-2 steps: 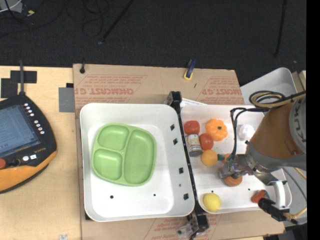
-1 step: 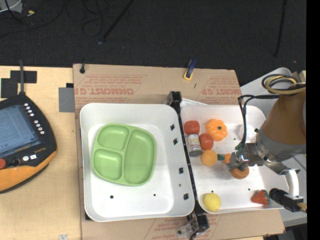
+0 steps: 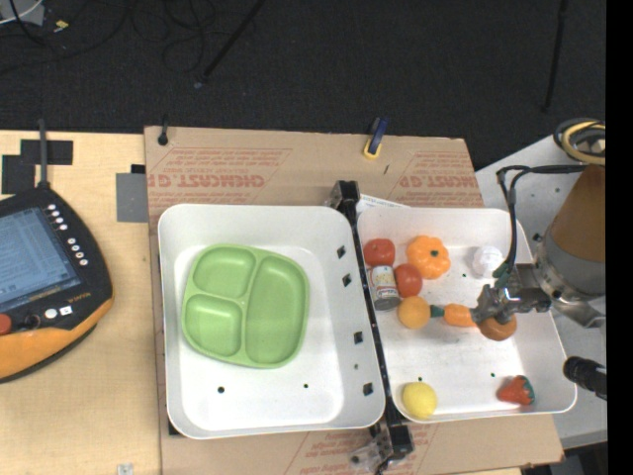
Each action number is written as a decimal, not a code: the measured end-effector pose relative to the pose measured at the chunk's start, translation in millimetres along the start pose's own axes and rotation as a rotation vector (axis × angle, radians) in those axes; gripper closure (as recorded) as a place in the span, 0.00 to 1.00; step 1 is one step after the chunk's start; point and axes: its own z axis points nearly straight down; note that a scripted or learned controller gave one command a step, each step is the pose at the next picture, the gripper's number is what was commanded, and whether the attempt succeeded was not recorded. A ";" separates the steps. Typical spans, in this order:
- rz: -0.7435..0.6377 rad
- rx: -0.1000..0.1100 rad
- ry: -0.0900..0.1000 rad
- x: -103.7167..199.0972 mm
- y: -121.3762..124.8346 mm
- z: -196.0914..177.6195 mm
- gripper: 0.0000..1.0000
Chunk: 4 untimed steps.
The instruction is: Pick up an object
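Note:
My gripper [image 3: 492,308] hangs low over the right side of the right bin [image 3: 465,404], directly against a brown-orange round object [image 3: 499,328] and just right of a small carrot [image 3: 456,315]. Whether the round object sits between the gripper's tips is hidden by the wrist. Further left in that bin lie an orange ball [image 3: 414,313], a small can [image 3: 384,287], a red ball [image 3: 409,281], a tomato [image 3: 379,252] and an orange pumpkin [image 3: 428,255]. A white object [image 3: 485,259] rests near the far wall. A lemon [image 3: 419,400] and a strawberry [image 3: 514,391] lie along the near wall.
The left bin [image 3: 198,404] holds a green divided plate [image 3: 245,305]. A black divider [image 3: 362,315] runs between the bins. A teach pendant [image 3: 45,275] sits on the bench at far left. The arm's orange band [image 3: 588,216] rises at the right.

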 end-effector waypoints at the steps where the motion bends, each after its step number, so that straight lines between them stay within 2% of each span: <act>1: 0.000 0.004 0.002 -1.4 0.2 -7.8 1.00; 2: -0.006 0.004 0.003 57.2 23.6 -9.1 1.00; 4: -0.005 0.006 0.002 154.8 63.3 10.5 1.00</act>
